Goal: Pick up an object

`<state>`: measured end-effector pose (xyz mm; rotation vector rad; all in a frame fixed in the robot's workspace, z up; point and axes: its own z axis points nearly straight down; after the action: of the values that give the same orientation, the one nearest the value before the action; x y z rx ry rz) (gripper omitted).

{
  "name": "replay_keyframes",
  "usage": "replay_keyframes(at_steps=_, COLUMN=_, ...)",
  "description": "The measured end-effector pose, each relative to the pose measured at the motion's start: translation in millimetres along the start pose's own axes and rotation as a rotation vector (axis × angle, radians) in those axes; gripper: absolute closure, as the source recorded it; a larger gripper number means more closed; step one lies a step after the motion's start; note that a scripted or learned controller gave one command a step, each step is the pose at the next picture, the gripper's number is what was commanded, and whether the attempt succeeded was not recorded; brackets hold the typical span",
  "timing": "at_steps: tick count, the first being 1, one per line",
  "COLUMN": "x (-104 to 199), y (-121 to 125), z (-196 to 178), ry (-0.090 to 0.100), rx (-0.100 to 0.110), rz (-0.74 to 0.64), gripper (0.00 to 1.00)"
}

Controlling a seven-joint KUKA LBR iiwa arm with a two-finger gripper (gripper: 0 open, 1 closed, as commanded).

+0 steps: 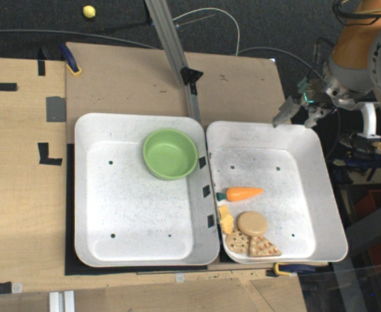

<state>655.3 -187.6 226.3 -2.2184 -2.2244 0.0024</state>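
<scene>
My gripper (296, 116) hangs over the far right corner of the right bin (307, 174), its two fingers spread apart with nothing between them. Well below it in that bin lies an orange carrot (244, 193) with a green tip. Nearer the front edge sit a round tan cookie (251, 223), a yellow piece (225, 221), a waffle-like cracker (236, 242) and a pizza slice (263, 246). A green bowl (170, 153) rests in the left bin (99, 194), against its far right side.
A grey metal pole (168, 31) slants from the top down to the gap between the bins. Cables run across the dark floor at the back. A small yellow ball (89, 11) lies on the floor at top left.
</scene>
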Motion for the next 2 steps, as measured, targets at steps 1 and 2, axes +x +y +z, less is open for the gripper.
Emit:
replay_keyframes(at_steps=1, x=-0.1, y=-0.1, z=0.0, ry=0.0, rx=0.0, rz=0.0, gripper=0.0)
replay_keyframes(at_steps=2, x=-0.3, y=8.8, z=50.3, ry=0.0, rx=0.004, rz=0.0, gripper=0.0)
